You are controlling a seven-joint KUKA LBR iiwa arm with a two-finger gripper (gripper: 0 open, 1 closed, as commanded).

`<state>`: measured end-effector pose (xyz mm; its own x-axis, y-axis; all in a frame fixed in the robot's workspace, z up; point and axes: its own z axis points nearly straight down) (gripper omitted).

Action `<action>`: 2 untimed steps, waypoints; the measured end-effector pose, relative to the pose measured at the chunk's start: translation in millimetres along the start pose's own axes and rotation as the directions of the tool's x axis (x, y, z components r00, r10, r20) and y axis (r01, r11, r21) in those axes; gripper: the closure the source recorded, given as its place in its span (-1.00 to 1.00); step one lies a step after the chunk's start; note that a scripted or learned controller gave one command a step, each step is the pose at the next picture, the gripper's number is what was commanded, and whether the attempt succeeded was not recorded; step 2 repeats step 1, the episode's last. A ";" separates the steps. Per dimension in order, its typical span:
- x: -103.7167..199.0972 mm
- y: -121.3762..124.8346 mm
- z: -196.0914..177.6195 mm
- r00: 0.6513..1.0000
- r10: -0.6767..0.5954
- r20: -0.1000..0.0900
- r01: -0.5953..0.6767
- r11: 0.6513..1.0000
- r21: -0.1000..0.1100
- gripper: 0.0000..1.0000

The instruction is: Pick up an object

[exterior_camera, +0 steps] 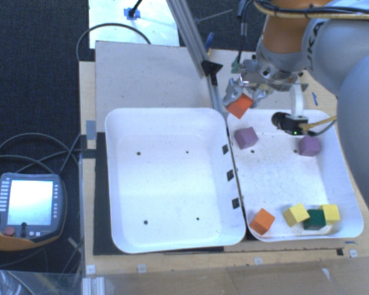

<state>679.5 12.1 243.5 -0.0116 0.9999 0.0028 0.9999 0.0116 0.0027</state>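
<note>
From my station, the grey arm point(332, 35) with its orange band fills the upper right, reaching over the far edge of the right bin point(347, 183). The left bin point(172, 177) sits beside it on the tabletop point(141, 72), their walls touching along the middle. To the far left, off the tabletop, I see a handheld control pendant point(26, 211) with a lit screen. The tool point(245, 98) hangs above the right bin's far left corner, and an orange block point(238, 107) sits at its tip, lifted clear of the bin floor; it looks clamped between the fingers, though the wrist hides much of them. Below it lie two purple blocks point(246, 137), well apart. Along the near wall are another orange cube point(262, 220), two yellow cubes point(296, 214) and a green cube point(315, 219) touching them.
</note>
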 end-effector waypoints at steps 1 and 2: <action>54.1 8.4 10.1 1.000 0.001 0.001 -0.001 1.000 0.001 1.00; 54.1 8.4 10.1 1.000 0.001 0.001 -0.001 1.000 0.001 1.00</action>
